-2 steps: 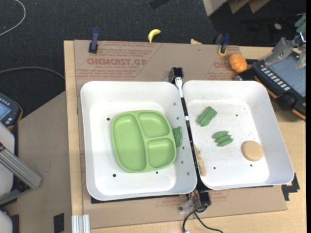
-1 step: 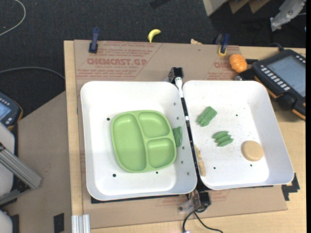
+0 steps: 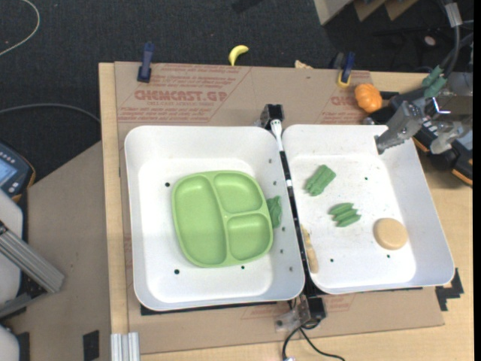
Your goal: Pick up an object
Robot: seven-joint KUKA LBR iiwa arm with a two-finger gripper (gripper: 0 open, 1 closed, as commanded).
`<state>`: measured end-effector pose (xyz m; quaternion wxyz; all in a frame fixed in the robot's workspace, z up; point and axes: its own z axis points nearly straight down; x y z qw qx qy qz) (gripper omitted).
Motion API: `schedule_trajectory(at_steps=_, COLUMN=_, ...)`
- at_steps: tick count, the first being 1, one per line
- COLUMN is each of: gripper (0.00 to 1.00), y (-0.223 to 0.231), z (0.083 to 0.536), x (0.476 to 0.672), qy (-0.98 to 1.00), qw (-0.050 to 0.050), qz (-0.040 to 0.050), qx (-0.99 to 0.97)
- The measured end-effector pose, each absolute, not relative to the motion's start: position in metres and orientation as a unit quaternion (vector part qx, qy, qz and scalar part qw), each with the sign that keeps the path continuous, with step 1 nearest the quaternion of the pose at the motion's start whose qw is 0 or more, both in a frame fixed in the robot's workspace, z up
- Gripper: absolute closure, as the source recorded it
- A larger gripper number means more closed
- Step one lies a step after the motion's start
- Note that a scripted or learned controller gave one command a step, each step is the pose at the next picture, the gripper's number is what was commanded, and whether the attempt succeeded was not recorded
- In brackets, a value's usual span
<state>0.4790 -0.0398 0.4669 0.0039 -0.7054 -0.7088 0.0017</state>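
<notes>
The right bin (image 3: 421, 201) holds a green pea-pod bunch (image 3: 320, 180), a second smaller green bunch (image 3: 345, 213) and a round tan biscuit-like piece (image 3: 391, 233). My gripper (image 3: 391, 135) hangs over the far right corner of that bin, apart from all three pieces, and nothing shows in it. The nearest piece is the upper green bunch, well to the gripper's lower left. A small green piece (image 3: 274, 210) lies against the right wall of the left bin.
A green divided plate (image 3: 222, 218) fills the middle of the left bin (image 3: 143, 201). A thin tan piece (image 3: 309, 251) lies by the right bin's left wall. An orange ball (image 3: 367, 97), a yellow banana (image 3: 238, 53) and two blue clamps (image 3: 146, 62) sit on the board behind the bins.
</notes>
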Motion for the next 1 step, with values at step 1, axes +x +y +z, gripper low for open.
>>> schedule_trajectory(at_steps=1, gripper=1.0, y=-0.0427, z=0.4802, x=0.4835, qy=-0.707, qw=-0.002, qz=-0.0014, qx=-0.707)
